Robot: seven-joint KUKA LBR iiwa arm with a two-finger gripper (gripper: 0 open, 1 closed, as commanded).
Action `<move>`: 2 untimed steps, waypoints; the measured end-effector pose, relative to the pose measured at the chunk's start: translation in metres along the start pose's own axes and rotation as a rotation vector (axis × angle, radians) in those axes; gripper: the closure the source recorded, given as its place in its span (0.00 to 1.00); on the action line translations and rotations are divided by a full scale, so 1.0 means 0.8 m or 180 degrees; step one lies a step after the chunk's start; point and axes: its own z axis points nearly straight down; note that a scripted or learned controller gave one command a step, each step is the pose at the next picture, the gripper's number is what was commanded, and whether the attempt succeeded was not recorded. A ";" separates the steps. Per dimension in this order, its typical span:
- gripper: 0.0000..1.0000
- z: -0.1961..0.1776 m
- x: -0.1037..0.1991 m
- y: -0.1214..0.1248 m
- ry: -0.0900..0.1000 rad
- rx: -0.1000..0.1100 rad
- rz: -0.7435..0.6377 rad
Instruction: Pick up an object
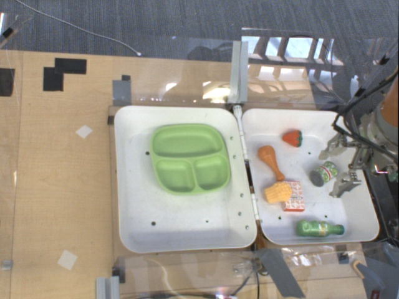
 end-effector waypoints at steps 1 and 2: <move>0.00 0.188 -0.010 0.048 0.0031 -0.0008 0.0976; 1.00 0.169 -0.016 0.047 -0.0016 -0.0003 0.0962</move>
